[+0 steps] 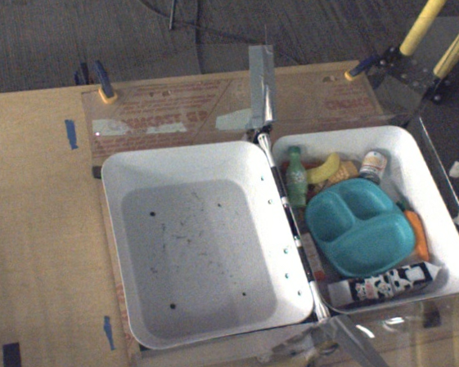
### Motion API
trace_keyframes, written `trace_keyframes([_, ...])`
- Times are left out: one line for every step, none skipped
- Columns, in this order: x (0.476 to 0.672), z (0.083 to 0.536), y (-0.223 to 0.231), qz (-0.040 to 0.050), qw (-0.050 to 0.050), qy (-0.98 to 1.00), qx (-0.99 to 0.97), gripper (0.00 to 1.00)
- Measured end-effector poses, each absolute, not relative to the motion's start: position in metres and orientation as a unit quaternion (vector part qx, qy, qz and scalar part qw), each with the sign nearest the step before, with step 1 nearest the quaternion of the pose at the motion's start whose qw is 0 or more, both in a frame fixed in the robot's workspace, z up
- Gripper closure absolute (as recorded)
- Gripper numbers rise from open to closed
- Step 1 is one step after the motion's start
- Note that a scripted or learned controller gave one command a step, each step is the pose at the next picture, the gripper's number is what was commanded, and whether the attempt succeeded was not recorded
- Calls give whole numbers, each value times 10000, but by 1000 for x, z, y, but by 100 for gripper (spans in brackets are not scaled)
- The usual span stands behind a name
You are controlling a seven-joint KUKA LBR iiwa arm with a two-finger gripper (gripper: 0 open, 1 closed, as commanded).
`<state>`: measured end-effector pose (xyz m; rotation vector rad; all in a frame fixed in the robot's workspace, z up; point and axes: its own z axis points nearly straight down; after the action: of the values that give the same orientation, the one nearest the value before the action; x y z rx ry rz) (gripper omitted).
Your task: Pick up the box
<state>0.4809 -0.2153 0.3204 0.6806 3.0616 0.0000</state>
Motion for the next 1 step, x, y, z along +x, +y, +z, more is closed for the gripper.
trace_keyframes([483, 332, -216, -4, 77, 9760, 2175, 100])
